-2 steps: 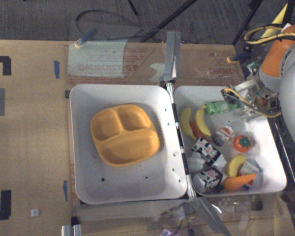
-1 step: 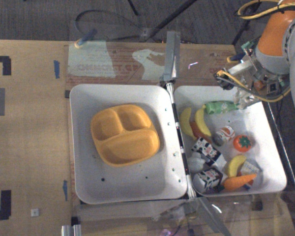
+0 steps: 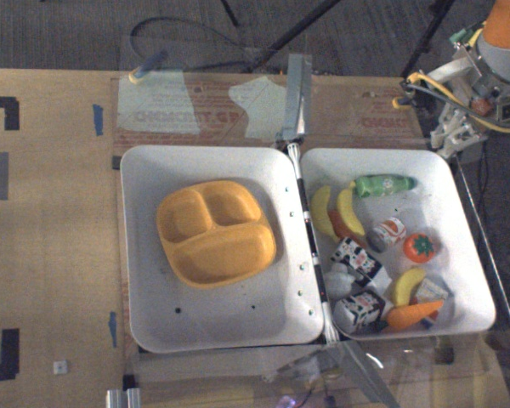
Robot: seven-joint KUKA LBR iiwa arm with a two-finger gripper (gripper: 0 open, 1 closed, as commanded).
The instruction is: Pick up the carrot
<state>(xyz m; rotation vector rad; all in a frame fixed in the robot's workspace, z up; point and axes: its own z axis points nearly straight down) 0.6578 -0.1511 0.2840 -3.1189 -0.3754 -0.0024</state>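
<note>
The carrot [image 3: 414, 314] lay at the near edge of the right bin [image 3: 472, 228], wedged between a milk carton [image 3: 360, 309] and a banana [image 3: 406, 284], while the hand [image 3: 461, 124] hung beyond the bin's far corner, its grip impossible to tell, presumably parked clear before reaching in.

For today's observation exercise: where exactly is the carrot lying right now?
The carrot lies in the right-hand bin, along its near edge towards the near-right corner, just below a yellow banana piece and right of a black-and-white carton.
</note>
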